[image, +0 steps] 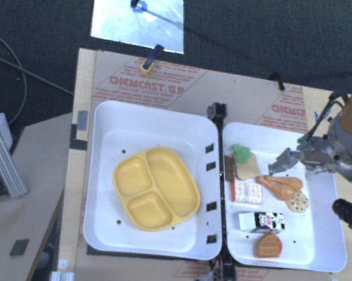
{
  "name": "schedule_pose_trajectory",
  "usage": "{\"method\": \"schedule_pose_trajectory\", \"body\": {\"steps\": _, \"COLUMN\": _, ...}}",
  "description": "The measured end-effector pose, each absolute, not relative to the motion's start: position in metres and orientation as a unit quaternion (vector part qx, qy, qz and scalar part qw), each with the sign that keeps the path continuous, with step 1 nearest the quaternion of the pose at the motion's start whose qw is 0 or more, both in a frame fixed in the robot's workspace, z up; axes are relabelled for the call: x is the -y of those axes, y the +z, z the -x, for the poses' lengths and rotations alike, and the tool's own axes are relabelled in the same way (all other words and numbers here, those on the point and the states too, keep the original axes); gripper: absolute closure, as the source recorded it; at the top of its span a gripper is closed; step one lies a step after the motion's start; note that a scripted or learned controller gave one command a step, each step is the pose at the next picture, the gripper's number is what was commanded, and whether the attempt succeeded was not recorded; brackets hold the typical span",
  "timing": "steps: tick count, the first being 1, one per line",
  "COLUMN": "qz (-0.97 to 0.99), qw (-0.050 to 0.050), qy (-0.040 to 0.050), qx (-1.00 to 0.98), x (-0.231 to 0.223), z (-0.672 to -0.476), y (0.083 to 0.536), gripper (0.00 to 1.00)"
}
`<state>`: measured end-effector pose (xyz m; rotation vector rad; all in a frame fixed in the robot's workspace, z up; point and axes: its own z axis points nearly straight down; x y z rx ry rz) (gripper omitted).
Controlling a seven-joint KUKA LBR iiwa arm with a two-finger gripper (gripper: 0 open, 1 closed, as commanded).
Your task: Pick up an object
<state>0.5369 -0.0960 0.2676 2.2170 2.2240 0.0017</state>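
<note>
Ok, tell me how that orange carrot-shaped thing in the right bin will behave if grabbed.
The orange carrot-shaped toy looks like smooth, stiff plastic, so probably light and somewhat slippery. Its tapered, rounded form may roll or pivot if pinched off-centre. It touches the cookie, which would likely get nudged.

Two bins side by side on a bench, items crowded in the right one.

In the left bin [94,222], a three-compartment tray [155,187] near its middle. In the right bin [325,253]: broccoli piece [242,154] at the far left, bread slice [247,168] just nearer, croissant [279,184] to its right touching a cookie [297,201], wafer block [247,191] left of those, small carton [260,220] nearer still, bun [268,246] nearest. Above the right bin's far right part, gripper [284,162].
</note>
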Motion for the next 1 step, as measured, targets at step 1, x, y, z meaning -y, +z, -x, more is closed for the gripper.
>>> {"method": "schedule_pose_trajectory", "body": {"steps": 1, "qz": -0.709, "qw": -0.005, "qy": -0.0036, "qx": -0.705, "x": 0.1407, "z": -0.482, "y": 0.1238, "gripper": 0.0}}
